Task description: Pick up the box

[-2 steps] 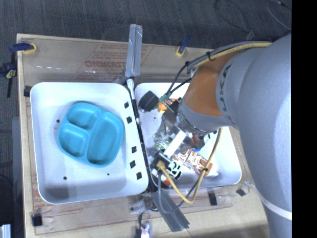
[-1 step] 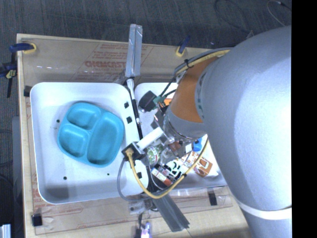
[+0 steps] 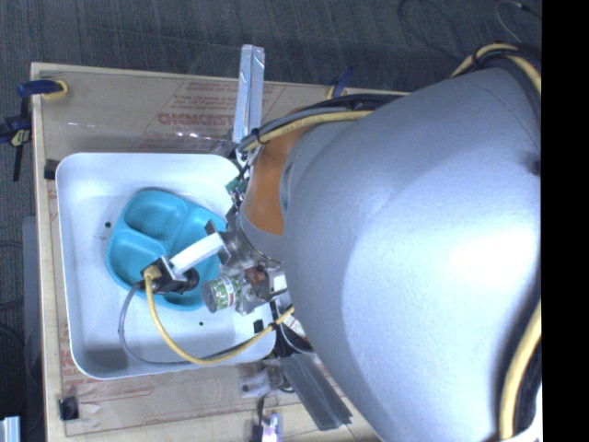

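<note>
My gripper (image 3: 237,288) hangs low over the right side of the left white bin (image 3: 83,247), under the orange band of the wrist. Just left of it lies a blue two-lobed moulded container (image 3: 156,233) on the bin floor, its right edge partly covered by the gripper's parts. A small greenish, shiny piece (image 3: 221,294) shows at the gripper's tip; I cannot tell whether it is an object or part of the hand. The large grey arm hides the right bin and whatever lies in it.
An upright metal post (image 3: 249,90) stands behind the left bin's back right corner. The brown bench board (image 3: 138,99) surrounds the bin, with blue clamps at its left edge (image 3: 37,88). The arm's body fills the right half of the view.
</note>
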Controlling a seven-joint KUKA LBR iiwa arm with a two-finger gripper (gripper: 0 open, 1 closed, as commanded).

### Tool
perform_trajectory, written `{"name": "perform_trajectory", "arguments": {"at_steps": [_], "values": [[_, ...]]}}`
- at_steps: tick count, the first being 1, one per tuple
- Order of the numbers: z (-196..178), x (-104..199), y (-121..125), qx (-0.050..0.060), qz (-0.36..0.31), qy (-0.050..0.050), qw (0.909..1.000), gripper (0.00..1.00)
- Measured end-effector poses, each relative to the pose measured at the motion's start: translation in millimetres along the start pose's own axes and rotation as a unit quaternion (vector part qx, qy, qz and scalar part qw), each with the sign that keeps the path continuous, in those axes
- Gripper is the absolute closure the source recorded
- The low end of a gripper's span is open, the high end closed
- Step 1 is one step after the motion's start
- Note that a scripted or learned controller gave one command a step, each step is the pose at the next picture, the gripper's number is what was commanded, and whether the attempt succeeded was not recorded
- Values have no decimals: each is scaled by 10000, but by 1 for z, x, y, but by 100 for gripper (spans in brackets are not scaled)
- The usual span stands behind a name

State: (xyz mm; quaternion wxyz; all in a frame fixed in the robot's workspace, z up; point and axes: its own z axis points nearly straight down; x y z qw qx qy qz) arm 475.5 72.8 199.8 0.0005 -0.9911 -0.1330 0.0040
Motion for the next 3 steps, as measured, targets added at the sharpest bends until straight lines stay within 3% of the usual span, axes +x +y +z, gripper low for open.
{"name": "perform_trajectory", "arguments": {"at_steps": [1, 2, 3], "values": [[40, 10, -37, 10, -1227, -14, 9924, 100], [-68, 25, -35, 4, -1094, 7, 9940, 100], [-75, 8, -27, 6, -839, -10, 9965, 100]]}}
